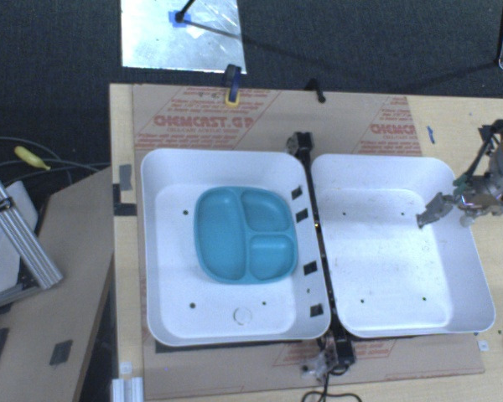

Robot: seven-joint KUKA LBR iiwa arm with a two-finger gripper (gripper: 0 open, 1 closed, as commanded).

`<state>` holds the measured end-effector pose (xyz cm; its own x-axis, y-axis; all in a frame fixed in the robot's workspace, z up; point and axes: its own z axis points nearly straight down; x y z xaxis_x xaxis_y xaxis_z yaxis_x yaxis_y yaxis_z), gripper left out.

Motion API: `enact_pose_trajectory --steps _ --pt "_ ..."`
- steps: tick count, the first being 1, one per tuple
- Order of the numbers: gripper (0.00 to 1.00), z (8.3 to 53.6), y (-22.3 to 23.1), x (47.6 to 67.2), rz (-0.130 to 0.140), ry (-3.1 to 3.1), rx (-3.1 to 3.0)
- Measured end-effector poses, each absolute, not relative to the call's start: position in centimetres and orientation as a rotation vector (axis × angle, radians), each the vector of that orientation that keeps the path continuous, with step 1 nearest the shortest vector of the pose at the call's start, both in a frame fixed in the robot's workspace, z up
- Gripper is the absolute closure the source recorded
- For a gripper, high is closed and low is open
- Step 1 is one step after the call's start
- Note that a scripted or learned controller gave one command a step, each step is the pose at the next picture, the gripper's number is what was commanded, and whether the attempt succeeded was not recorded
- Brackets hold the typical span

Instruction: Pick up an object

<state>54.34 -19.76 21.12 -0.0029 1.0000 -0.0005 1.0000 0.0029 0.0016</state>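
Your gripper [425, 216] sits over the right bin [394, 308], near its right wall, and you cannot tell how it stands or whether it has hold of anything. Left of that bin, across the divider, you see 1 blue 3-compartment plate [245, 234] lying flat in the left bin [172, 308].

two white bins [377, 325], cardboard sheet [201, 115]

Blue divided plate [243, 234] in the left bin [163, 308].
The plate is light blue plastic with rounded corners and three compartments, one long one on its left and two smaller ones on its right; it lies flat, right side up, near the bin's middle.
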Motion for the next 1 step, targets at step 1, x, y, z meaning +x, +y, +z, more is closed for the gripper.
enact_pose_trajectory --steps 1 --pt "0.0 8.21 -20.68 51.72 0.002 2.219 2.221"
